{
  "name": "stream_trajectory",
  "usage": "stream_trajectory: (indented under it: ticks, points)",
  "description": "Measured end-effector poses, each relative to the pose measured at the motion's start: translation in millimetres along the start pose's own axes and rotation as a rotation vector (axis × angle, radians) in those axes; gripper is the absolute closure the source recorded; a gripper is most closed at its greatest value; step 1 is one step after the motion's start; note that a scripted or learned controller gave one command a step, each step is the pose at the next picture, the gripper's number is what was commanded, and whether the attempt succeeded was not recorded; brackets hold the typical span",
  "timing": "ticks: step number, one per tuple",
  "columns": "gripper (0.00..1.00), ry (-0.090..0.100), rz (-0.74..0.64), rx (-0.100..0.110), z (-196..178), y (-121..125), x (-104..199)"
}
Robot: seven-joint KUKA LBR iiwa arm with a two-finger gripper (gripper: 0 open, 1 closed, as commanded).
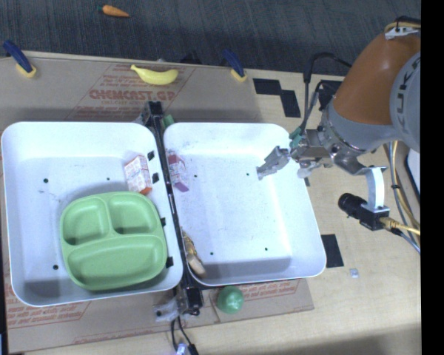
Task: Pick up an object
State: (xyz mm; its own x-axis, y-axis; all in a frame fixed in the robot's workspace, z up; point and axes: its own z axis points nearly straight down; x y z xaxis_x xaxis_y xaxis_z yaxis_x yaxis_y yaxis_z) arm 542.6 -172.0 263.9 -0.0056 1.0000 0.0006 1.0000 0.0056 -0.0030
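Gripper (275, 161) above the right bin (311, 235), nothing between its fingers.

The jaws appear slightly spread and hold nothing; they hang over the bin's upper right area. The nearest candidate, a small packet (177, 170), lies at the left wall of this bin, well apart from the gripper. It is judged light, thin and crushable, with a slick wrapper; a pinch across its short width suits it best. A green tray (115, 239) and a carton (137, 173) sit in the left bin (22, 161).
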Motion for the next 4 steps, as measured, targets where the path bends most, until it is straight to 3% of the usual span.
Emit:
stream_trajectory:
  ticks: [1, 2, 3, 4]
  points:
    - [0.00, 0.000, 0.000, 0.002, 89, -34, -33]
    - [0.00, 0.001, -0.002, 0.002, 142, -36, -38]
    - [0.00, 0.002, -0.003, 0.001, 173, -64, 22]
    - [0.00, 0.000, 0.001, -0.002, 172, -1, 8]
